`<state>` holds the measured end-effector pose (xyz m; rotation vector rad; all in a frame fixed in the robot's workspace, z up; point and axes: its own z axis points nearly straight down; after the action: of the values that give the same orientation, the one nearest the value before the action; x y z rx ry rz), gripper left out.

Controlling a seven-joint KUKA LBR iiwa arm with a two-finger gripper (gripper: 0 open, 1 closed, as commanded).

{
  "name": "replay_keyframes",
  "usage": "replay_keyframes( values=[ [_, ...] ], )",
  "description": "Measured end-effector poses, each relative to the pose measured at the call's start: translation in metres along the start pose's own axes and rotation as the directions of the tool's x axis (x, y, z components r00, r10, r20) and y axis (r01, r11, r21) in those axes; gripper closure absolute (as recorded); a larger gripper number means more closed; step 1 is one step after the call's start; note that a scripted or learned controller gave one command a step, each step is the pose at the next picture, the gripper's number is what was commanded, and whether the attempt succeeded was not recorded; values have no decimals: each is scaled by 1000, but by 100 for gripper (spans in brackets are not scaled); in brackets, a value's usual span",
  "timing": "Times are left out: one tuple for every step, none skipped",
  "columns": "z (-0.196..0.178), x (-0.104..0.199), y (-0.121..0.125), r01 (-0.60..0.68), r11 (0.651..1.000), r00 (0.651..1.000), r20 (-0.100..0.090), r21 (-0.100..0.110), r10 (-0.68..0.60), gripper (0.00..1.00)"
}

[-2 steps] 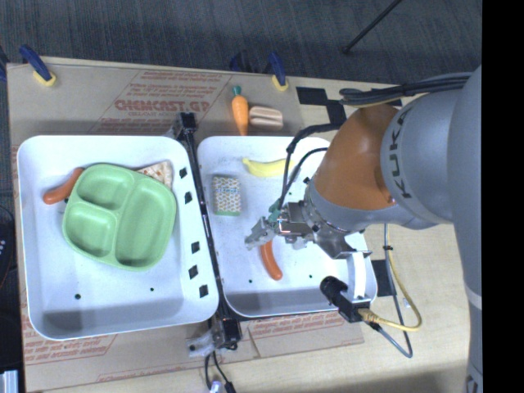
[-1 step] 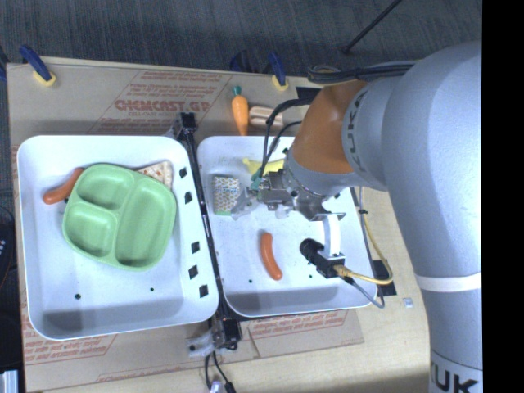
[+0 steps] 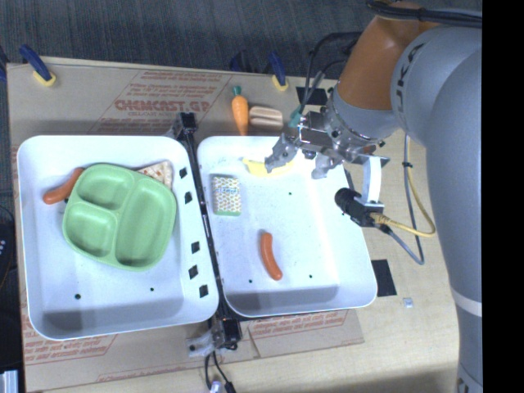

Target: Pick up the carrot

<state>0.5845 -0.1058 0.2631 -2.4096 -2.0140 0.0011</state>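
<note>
The carrot (image 3: 238, 111), orange with a green top, lies on the cardboard just behind the right bin's (image 3: 352, 252) back rim, outside both bins. A tan block (image 3: 265, 118) sits right beside it. My gripper (image 3: 301, 162) hangs over the back part of the right bin, to the right of the carrot and a little nearer the front. Its fingers (image 3: 282, 155) stand apart, open, with nothing between them. A small yellow piece (image 3: 257, 167) lies under the left finger.
In the right bin lie a patterned sponge-like square (image 3: 226, 194) and an orange-red sausage (image 3: 271, 255). The left bin (image 3: 33, 244) holds a green divided plate (image 3: 120, 215), another sausage (image 3: 59, 190) and a cracker (image 3: 157, 171). Clamps (image 3: 39, 66) pin the cardboard's back edge.
</note>
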Motion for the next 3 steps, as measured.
replay_keyframes(
  values=[
    [-55, 36, 37, -191, 982, 982, 1, 2, 191, 0],
    [-61, 89, 56, -516, 856, 856, 1, 2, 516, 0],
    [-113, 92, 52, -738, 674, 674, 2, 2, 738, 0]
  ],
)
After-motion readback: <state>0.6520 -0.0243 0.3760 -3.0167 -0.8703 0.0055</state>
